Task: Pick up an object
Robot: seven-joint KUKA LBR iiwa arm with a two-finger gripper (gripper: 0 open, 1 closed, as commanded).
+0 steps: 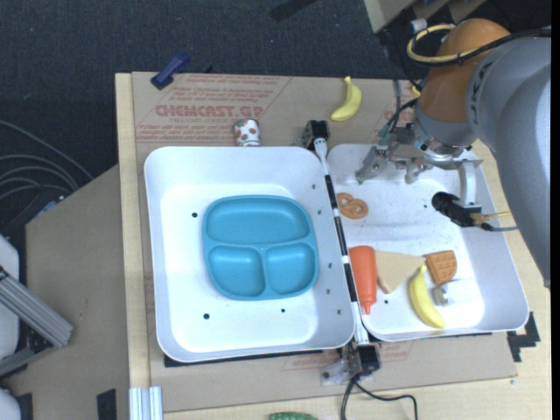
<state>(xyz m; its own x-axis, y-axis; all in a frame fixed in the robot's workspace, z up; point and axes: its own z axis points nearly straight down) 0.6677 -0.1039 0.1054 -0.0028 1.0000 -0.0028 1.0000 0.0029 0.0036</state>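
Grey arm, orange wrist band

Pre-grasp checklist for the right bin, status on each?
1. Targets present: ok. Pretzel, carrot, banana, waffle piece lie in the right bin.
2. Gripper over that bin: ok, at its far end.
3. Jaws free of any object: ok, nothing seen between them.
4. Jaw opening: cannot tell.
5. Pretzel isolated: ok, nothing touches it.
6. Banana isolated: not ok, crowded by the waffle piece.

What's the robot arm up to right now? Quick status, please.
Gripper low at right bin's back edge, nothing seen held. Pretzel nearest, just in front. Carrot, banana untouched farther forward.
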